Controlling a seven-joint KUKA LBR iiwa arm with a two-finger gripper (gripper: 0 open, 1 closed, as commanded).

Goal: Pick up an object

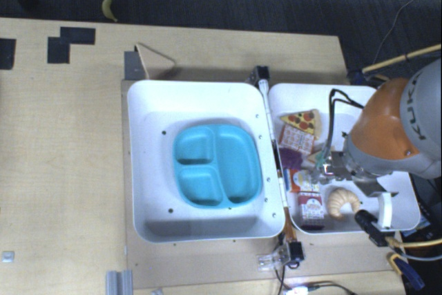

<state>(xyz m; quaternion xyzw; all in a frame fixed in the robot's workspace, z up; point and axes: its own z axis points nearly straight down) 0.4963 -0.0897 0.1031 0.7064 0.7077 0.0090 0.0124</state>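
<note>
The right bin (409, 212) holds a toy pizza slice (302, 121), a red-and-white patterned packet (297, 141), a purple item (293, 161), a small red box (311, 206) and a tan croissant (343, 202). The grey arm with its orange band (383, 124) reaches in from the right. My gripper (329, 166) is low over the middle of this bin, just above the croissant and right of the purple item. The wrist hides what lies directly beneath it.
The left bin (138, 148) holds a blue divided plate (217, 164). A black clamp (260, 72) sits on the ridge between the bins. Cables (407, 266) run at the lower right. Wooden benchtop (62, 169) stretches to the left.
</note>
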